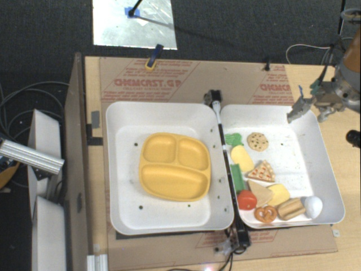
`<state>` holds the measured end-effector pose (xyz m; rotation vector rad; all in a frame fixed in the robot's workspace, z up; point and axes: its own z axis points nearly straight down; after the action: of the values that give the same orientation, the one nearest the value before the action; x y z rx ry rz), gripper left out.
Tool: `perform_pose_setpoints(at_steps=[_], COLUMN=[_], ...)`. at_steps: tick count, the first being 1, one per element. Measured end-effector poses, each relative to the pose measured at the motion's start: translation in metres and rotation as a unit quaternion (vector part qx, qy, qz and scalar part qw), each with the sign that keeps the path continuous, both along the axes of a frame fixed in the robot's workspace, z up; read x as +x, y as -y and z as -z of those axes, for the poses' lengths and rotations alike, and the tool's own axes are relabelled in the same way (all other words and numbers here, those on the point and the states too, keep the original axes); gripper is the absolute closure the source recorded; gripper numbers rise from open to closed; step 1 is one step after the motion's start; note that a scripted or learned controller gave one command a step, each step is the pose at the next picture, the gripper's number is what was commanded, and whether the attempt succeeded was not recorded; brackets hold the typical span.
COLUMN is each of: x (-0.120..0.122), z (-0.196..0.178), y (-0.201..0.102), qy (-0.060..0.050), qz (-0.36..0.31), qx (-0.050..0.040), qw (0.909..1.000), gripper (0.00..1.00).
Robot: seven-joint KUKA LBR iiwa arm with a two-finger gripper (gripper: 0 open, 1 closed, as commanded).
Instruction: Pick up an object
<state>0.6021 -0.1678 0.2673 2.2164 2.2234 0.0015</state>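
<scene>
Grey metal gripper (309, 110) with two pale fingers, small blue fitting on its side, orange band above, thin looping cable (307, 48).

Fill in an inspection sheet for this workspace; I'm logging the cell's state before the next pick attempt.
Surface: bench covered with printed brown sheet, bearing two white bins side by side.
Job's things: right bin holds toy food: cookie, pizza slice, tomato, pretzel, white egg, mostly crowded toward its near left.
Clutter: left bin holds a yellow divided plate.
End effector: end effector hovers above the right bin's far right corner, holding nothing visible.
Cables: black loops at far left; thin wire near the arm.
Surroundings: dark floor, shiny square sheet beyond the bench.
</scene>
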Motion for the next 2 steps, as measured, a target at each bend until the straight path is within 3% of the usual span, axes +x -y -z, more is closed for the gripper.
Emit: perform_pose_setpoints(at_steps=[1, 2], x=[-0.008, -0.024], z=[0.103, 0.187], y=[-0.053, -0.029], qy=[-0.005, -0.002], qz=[-0.003, 0.002], qx=[0.0026, 0.0006], qw=[1.0, 1.0], gripper=[0.0, 0.0])
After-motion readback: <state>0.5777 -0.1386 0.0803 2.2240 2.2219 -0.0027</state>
